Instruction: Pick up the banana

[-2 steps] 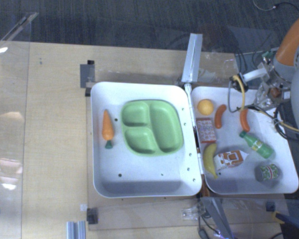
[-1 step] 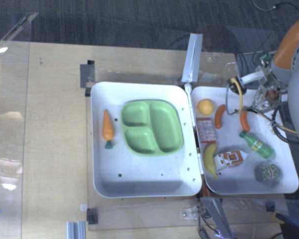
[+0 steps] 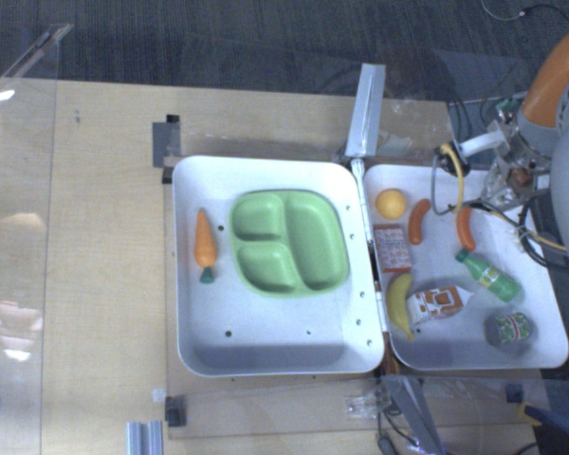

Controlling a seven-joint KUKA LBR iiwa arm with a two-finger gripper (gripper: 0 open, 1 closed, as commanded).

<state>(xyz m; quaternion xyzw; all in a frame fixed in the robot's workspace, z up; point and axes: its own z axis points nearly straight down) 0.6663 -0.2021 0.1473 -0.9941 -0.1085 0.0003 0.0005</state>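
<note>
The banana [image 3: 399,302] sits in the right bin [image 3: 550,354], tucked against that bin's left wall toward the near end, lying lengthwise and free of any grip. Now we sweep from the left. In the left bin [image 3: 266,349] we see a carrot [image 3: 205,245] lying along the left side, its green tip toward us. Beside it, in the middle of that bin, rests a green divided plate [image 3: 289,240] with three compartments.

Crossing the divider into the right bin, we find an orange ball [image 3: 391,204] at the far left corner, and below it a small red-printed packet [image 3: 393,248], just above the banana. Next to the ball lies a sausage [image 3: 417,222], slightly tilted. A small white carton [image 3: 440,302] touches the banana's right side. Further right we spot a second sausage [image 3: 465,227], then a green bottle [image 3: 487,276] lying on its side, and a round dark green object [image 3: 509,328] near the front right corner.

At the far right, the arm [image 3: 559,93] hovers over the bin's far edge, with the gripper [image 3: 512,173] amid cables; whether it is open or closed, we cannot tell.
</note>
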